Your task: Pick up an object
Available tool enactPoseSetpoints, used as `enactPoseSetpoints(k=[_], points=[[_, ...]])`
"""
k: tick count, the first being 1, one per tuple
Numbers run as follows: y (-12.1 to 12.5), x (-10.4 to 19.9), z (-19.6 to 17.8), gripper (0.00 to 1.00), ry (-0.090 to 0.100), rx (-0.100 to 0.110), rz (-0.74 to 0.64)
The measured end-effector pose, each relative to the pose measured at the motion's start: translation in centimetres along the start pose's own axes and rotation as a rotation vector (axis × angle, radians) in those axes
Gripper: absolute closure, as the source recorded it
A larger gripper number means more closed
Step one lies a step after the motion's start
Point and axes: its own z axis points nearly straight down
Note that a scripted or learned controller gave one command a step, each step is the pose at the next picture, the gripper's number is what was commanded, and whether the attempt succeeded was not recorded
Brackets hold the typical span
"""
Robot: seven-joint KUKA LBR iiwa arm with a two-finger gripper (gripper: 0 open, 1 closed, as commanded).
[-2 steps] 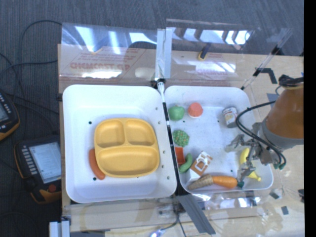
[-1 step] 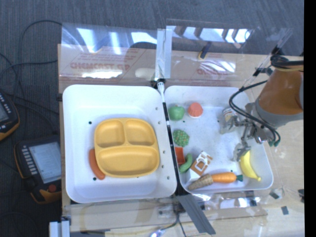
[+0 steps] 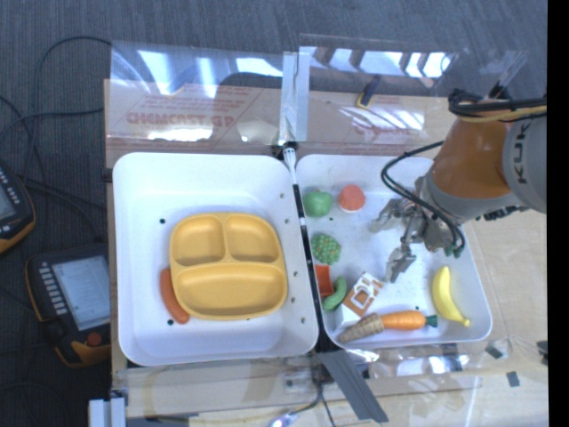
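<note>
Open floor lay mid-bin in the right bin [image 3: 477, 278], ringed by ball [image 3: 352, 197], broccoli [image 3: 325, 248], box [image 3: 363, 294], carrot [image 3: 404, 320] and banana [image 3: 447, 296]; a tray [image 3: 228, 265] crowded the left bin [image 3: 142, 203].

Both bins [image 3: 133, 238] are white. The left one carries a yellow tray [image 3: 228, 265] and a red-orange sausage [image 3: 172, 297]. In the right: a yellow banana [image 3: 449, 297], orange carrot [image 3: 404, 320], green apple [image 3: 317, 203], red-orange tomato [image 3: 352, 197], bumpy green broccoli [image 3: 325, 248], and an orange-and-white carton [image 3: 362, 294].

hot dog [image 3: 172, 297] half hidden under yellow tray [image 3: 229, 266]; arm [image 3: 498, 163] cut off at right edge.
</note>
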Motion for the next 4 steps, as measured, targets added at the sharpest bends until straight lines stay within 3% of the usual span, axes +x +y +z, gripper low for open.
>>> enactPoseSetpoints(k=[1,2,3,4], points=[[-5.5,2.2,0.0,0.00,0.001,0.001,0.045],[-5.7,8.2,-0.3,0.00,-0.005,0.005,0.017],[-5.2,-0.8,0.1,0.00,0.001,0.001,0.259],[0.5,-7.6,0.2,0.00,0.009,0.001,0.336]])
